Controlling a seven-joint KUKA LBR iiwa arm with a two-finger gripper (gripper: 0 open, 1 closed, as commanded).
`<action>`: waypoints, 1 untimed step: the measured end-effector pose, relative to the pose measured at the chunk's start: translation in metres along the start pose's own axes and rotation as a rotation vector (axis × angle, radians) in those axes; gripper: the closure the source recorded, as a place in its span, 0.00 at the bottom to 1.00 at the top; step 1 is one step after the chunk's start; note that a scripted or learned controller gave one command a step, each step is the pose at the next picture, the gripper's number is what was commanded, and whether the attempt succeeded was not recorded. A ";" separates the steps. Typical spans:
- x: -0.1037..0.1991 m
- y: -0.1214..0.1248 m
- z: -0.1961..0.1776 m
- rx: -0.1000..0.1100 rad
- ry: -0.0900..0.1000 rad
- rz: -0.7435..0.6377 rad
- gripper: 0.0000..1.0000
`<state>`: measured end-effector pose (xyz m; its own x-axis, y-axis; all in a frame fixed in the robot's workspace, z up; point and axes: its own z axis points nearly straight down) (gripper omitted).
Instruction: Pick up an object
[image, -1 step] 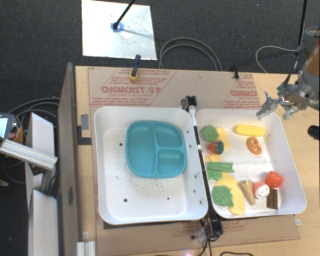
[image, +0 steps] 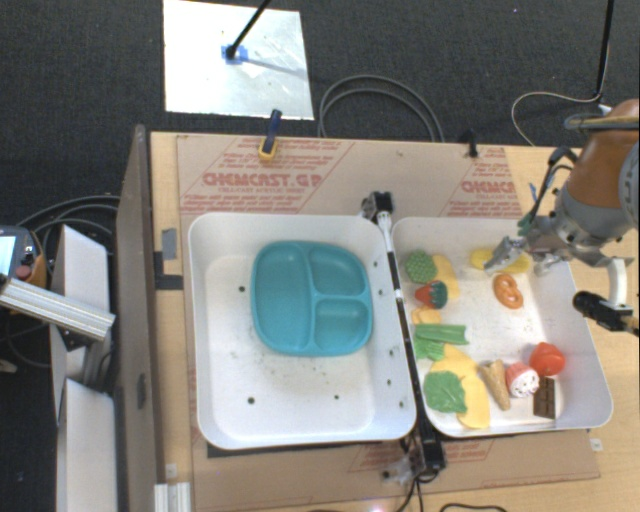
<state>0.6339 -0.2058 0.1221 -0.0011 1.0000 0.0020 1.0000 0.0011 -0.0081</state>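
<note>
Two bins: one teal tray in the left, about a dozen toy foods in the right. Gripper at the right bin's far edge; grip unclear.

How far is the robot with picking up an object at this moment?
Done: the arm has reached the right bin at its far side. In hand: the gripper sits by a yellow toy; a grasp cannot be confirmed. Left: lifting an item. The pretzel and tomato lie in the bin.
</note>
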 end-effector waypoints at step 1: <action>0.000 -0.010 0.040 -0.006 -0.002 0.000 0.00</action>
<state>0.6232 -0.2059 0.0824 -0.0013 1.0000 0.0004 1.0000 0.0013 -0.0016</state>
